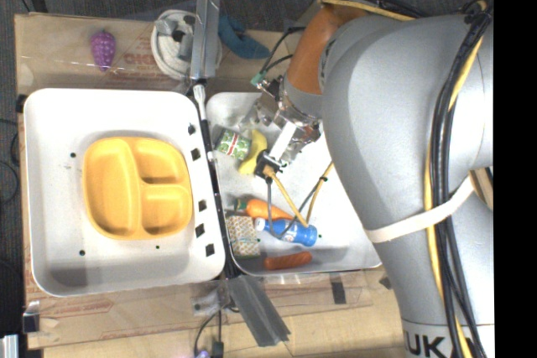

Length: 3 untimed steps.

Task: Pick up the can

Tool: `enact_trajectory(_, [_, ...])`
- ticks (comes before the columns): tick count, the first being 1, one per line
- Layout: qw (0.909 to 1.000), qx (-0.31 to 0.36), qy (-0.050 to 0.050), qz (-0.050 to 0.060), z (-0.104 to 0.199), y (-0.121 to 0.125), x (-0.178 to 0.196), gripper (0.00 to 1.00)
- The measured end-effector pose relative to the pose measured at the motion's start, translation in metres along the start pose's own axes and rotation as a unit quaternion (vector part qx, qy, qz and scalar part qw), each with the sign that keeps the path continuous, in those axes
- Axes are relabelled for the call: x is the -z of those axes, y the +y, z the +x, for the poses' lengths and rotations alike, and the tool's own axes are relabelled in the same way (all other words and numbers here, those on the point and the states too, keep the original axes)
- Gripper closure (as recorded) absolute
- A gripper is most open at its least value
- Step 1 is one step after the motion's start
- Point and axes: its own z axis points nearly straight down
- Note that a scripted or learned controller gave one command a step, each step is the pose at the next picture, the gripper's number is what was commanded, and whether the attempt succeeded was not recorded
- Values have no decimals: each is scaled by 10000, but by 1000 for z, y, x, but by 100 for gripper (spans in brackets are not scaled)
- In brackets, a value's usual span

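Whether my gripper (273, 137) is open or closed I cannot tell. It is a tangle of metal seen from above, and I see nothing that I could say it holds. It sits low in the far half of the right bin (342, 224), just beside the can (233, 145). The can lies near the bin's left wall, its green, white and red label showing, and I judge it to be on its side.

The main risk, as I see it, is the yellow fruit (254, 156), which lies against the can on the side I come from. If I close there, I may catch the fruit instead of the can, or both together. A can on its side may also roll toward the wall when nudged, or slip out of a grasp across its curve. The wall leaves little room beyond it. The carrot (268, 208) and blue bottle (291, 231) lie nearer the front, and I judge them out of the way.

My arm (403, 96) reaches in from the right and bends over the bin, with the orange band (306, 54) above the wrist, which tilts down toward the can.
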Motion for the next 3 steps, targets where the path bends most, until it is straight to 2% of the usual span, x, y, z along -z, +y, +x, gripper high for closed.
enact_trajectory(1, [9841,-1772,-67,123,-19,-44,83,0])
enact_trajectory(2, [9751,-2212,-78,121,4,7,154,0])
enact_trajectory(3, [9455,-3253,-101,123,3,-10,80,0])
